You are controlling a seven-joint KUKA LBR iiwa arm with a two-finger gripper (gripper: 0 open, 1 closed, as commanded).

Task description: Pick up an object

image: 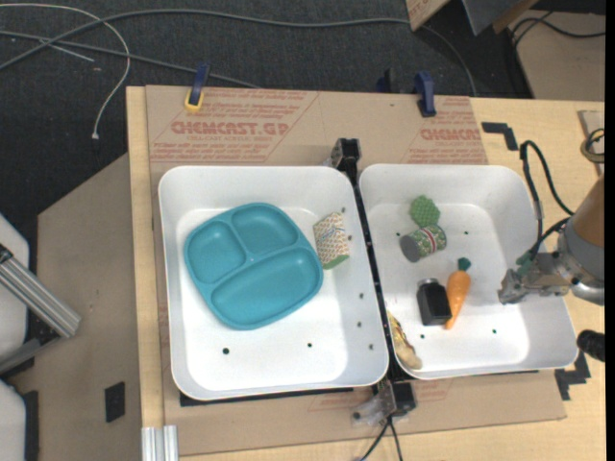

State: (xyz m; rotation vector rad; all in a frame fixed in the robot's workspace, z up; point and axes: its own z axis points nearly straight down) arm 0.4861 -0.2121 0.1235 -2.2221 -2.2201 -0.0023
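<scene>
Hovering over the right bin's (480,176) right wall, the gripper (514,286) carried nothing visible; finger state could not be told. A carrot (457,296) lay mid-bin, touching a black block (433,303), well apart from the gripper. Bare floor lay between them. A blue plate (253,265) occupied the left bin (250,373).

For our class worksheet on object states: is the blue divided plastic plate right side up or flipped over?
Right side up: the blue divided plastic plate shows its three recessed compartments facing upward.
</scene>
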